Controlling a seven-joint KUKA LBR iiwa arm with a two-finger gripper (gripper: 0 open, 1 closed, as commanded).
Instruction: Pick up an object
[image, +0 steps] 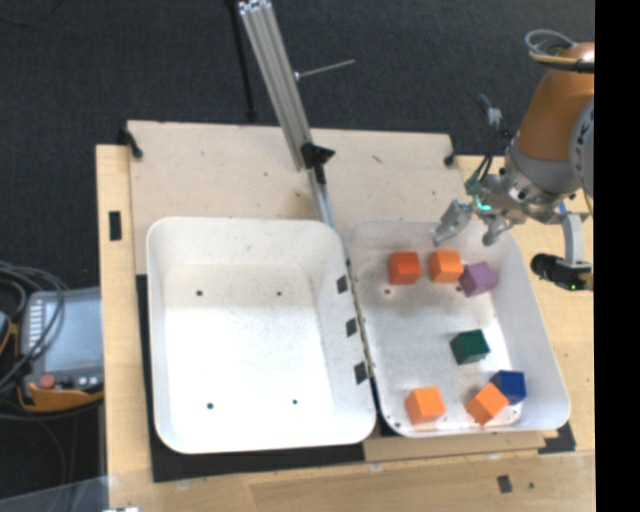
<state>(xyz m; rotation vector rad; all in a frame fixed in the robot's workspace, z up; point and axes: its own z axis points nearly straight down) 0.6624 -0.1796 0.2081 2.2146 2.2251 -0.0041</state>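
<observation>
Over right bin (535, 330) | tool (470, 226) spread (nothing between) | cubes: 4 orange, 1 purple, 1 green, 1 blue

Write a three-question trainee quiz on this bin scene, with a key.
1. True or false: the hand holds a block.
2. How many orange blocks lie in the right bin?
3. Which block touches the blue block? A) green B) purple C) orange

Key:
1. False; it hovers open above the bin's far edge.
2. Four.
3. C, the orange block at the near corner.
</observation>
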